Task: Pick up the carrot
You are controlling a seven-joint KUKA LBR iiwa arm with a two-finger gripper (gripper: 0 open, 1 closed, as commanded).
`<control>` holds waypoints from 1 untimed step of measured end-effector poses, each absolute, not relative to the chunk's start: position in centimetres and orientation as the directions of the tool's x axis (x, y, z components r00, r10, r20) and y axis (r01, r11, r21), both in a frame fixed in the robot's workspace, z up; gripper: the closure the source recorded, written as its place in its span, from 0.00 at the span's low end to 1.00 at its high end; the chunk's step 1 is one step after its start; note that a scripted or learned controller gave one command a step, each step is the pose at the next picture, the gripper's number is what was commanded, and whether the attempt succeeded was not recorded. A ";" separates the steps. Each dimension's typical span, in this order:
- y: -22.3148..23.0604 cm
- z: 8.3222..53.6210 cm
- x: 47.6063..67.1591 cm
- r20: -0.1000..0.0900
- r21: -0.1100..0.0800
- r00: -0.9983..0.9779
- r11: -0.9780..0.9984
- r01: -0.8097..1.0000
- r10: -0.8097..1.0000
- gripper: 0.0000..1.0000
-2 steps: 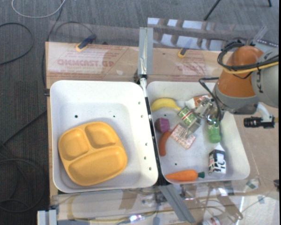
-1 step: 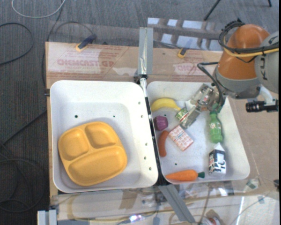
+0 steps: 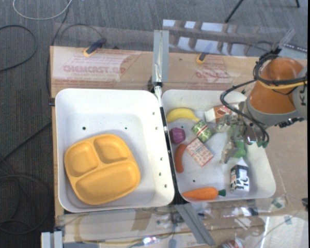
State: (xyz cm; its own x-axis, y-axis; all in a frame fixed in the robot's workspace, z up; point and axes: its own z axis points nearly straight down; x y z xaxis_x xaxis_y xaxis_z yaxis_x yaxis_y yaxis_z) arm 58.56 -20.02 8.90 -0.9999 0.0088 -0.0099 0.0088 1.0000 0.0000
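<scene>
The carrot (image 3: 201, 193) is seen lying at the near edge of the right bin (image 3: 263, 187). The tool (image 3: 236, 141) is positioned above the bin's middle, apart from it; its state cannot be told.

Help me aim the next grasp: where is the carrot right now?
The carrot lies along the near edge of the right bin, just left of the small milk carton and below the red sausage.
</scene>
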 end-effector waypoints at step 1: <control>-20.4 12.8 64.1 -0.002 0.002 -0.981 0.981 -0.193 -0.193 0.00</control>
State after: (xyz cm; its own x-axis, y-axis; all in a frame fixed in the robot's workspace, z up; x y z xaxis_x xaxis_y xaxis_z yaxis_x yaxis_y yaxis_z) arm 64.14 -20.37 12.77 -0.9812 -0.1928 -0.0023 -0.1928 0.9812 0.0023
